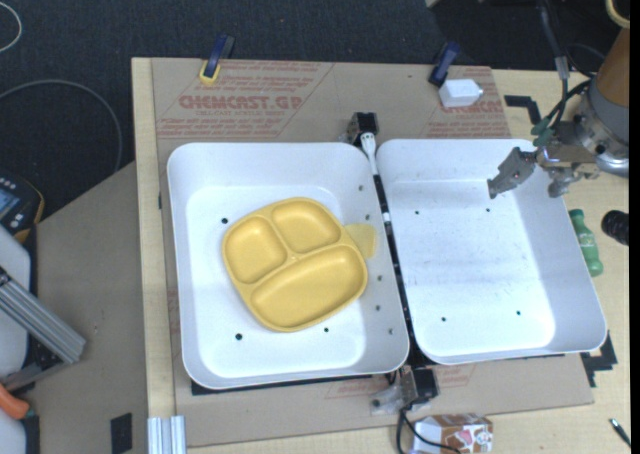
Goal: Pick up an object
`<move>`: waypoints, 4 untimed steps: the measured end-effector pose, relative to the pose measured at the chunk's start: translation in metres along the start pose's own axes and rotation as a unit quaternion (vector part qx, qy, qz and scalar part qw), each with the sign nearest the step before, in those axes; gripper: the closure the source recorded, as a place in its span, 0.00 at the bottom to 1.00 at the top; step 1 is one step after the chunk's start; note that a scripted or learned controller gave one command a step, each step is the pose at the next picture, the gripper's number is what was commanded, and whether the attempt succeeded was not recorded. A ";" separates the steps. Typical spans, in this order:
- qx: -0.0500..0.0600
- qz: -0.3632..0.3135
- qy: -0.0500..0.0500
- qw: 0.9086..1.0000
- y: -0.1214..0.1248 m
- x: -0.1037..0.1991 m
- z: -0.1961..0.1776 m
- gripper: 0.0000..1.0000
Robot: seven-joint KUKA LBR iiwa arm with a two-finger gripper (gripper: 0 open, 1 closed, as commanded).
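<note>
Yellow divided plate (pixel 293 262) lay flat in the left bin (pixel 190 242), low rim its only purchase. At two o'clock the tool (pixel 528 170) hung over the right bin (pixel 480 272), carrying nothing; its spread was unclear. It would best cross over and pinch the rim.
</note>
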State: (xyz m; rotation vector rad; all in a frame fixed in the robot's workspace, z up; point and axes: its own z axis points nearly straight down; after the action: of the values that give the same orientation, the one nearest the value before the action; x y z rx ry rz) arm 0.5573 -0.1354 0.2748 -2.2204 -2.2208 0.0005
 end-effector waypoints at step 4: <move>-0.003 -0.001 -0.001 1.000 -0.077 0.143 -0.271 1.00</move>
State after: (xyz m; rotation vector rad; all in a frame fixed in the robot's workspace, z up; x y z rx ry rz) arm 0.4801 0.0073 0.5463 -2.2224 -2.2269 -0.0054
